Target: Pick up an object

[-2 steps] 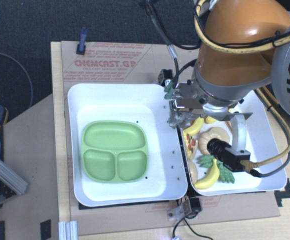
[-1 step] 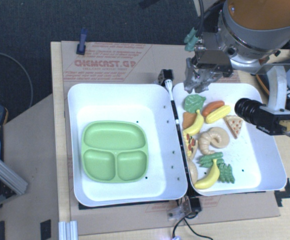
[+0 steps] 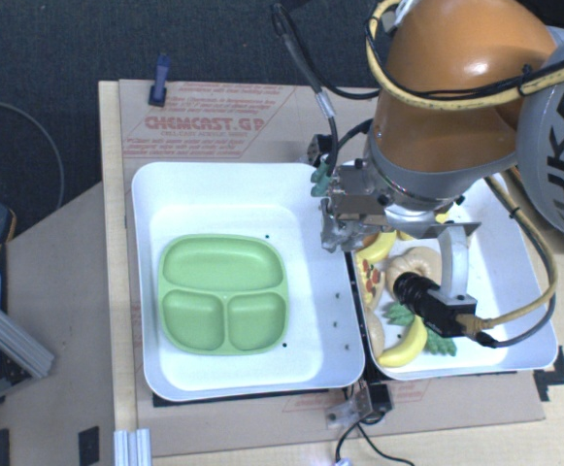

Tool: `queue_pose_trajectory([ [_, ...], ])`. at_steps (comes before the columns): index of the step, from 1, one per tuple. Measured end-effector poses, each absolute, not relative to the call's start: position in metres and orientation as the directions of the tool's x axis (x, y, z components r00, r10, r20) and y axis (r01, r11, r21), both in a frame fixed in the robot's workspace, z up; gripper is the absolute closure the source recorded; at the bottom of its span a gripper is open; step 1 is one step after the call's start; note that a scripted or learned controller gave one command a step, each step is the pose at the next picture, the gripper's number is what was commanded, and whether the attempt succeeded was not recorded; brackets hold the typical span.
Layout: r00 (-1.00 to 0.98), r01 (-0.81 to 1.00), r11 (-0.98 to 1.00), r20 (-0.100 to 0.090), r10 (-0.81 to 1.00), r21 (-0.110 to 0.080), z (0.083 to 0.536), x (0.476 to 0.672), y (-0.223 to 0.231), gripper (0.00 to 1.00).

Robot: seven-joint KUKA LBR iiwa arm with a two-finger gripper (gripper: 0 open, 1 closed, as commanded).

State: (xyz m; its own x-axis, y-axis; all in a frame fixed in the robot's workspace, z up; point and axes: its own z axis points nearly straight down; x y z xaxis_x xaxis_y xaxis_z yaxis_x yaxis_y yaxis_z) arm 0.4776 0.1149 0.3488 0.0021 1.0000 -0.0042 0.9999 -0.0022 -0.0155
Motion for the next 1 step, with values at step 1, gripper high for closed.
queue_pose_trajectory([
  [1, 0.010, 1.000, -0.010, -0.004, 1.000, -0.012, 0.2489, 0.4855, 0.0361, 1.00],
])
